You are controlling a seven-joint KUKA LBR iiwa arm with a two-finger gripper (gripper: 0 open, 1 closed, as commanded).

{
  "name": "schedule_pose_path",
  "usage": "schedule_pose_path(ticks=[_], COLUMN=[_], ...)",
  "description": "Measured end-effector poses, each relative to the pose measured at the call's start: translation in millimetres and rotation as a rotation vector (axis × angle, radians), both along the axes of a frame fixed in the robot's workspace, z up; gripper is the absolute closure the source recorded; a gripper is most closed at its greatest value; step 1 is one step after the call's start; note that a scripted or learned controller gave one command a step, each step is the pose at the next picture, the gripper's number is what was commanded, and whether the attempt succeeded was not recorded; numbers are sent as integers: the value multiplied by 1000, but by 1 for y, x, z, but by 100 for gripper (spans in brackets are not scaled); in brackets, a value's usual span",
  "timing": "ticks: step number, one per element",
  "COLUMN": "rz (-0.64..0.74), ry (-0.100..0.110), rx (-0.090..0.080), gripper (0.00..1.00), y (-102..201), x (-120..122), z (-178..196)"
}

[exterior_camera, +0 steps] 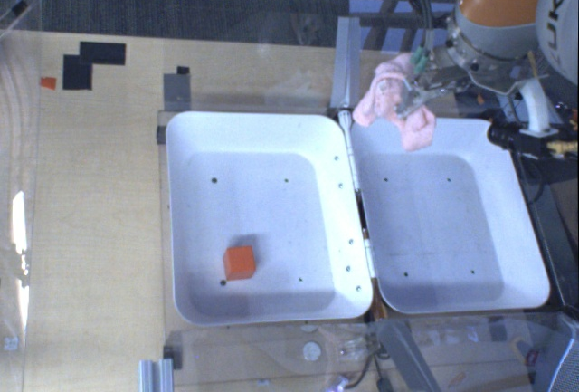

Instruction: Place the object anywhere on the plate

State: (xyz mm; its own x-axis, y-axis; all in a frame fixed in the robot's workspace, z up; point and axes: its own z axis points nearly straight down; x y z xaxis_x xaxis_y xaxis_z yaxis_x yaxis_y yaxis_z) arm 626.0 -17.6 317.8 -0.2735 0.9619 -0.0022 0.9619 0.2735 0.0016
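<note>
From the camera above the desk (99, 227) I see my hand (418, 98) raised over the far edge of the right bin (507, 291), close to the seam between the two bins, with my fingers pinching a pink cloth (391, 100). The cloth is soft and crumpled: part of it bunches to the left of my fingers, and another lobe hangs down on the right, over the bin's far rim. It seems clear of the bin floor, though I cannot be sure the lower fold is not brushing the rim. The left bin (190, 200) holds a small orange block (240, 262) near its front left area, well apart from me. I can make out nothing that reads clearly as a plate; both bins are shallow and white, so I judge one of them, or something I cannot distinguish in it, to be the target. The risks I see come from the cloth itself. My grip looks to be on a small bunch of fabric near one edge, so the weight of the hanging lobes could drag it out of the pinch while I travel. The dangling fold could also catch on a bin rim or the divider if I move sideways without height. And when I let go, limp cloth may cling to a finger, or drape half over an edge instead of settling flat.
</note>
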Motion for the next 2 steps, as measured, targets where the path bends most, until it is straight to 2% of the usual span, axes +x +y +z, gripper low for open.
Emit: schedule_pose_path(ticks=[2], rz=[19], ry=[3], rx=[2], gripper=[100], y=[0], x=[4], z=[-95])
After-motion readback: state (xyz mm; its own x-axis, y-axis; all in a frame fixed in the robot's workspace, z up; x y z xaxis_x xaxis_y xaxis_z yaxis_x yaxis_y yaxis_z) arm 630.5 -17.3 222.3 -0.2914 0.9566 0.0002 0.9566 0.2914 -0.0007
